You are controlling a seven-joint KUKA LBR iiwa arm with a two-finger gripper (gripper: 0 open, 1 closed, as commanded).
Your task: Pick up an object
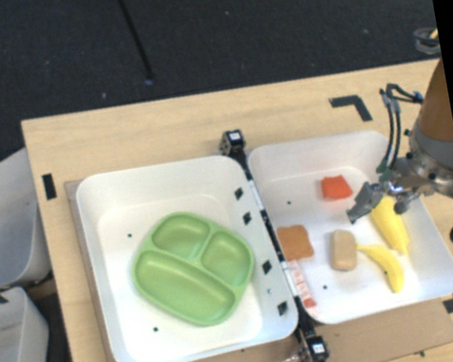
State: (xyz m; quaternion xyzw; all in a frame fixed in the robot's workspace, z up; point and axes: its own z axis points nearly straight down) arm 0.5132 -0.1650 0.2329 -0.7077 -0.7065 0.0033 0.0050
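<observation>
The right bin (294, 168) holds a red block (336, 188), a flat brown square (295, 243), a tan lump (343, 250) and two yellow bananas. One banana (391, 227) lies near the bin's right side; the other (386, 266) lies just below it. My gripper (380, 202) reaches in from the right and hangs over the upper end of the first banana. Its fingers are spread open, one on each side of that end. I cannot tell whether they touch the banana.
A green divided plate (192, 267) lies in the left bin (102, 215). A ridge with black clips (263, 230) separates the two bins. Cables (393, 116) loop off the arm above the right bin's far right corner.
</observation>
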